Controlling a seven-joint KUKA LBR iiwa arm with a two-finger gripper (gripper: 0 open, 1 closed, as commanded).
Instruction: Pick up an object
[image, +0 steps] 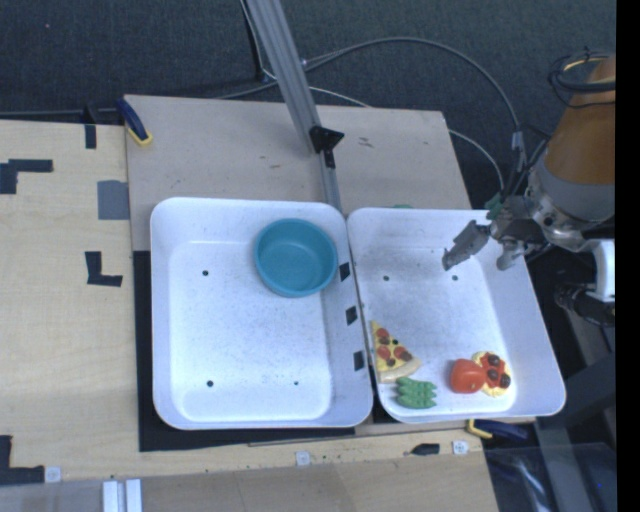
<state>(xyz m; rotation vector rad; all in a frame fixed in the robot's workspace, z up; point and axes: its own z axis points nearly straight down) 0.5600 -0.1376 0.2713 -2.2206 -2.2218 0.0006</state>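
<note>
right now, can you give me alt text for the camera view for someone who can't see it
A grey robot arm reaches in from the right, its open, empty gripper above the right white bin. Toy food lies along that bin's near edge: a pizza slice, a green piece and a red-and-yellow piece. The left white bin holds a blue bowl.

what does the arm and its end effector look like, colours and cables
The arm is grey with a broad orange band above the wrist and a pale metallic wrist section below it. The end effector is small, dark grey, with two short fingers. Thin dark cables run along the wrist.
</note>
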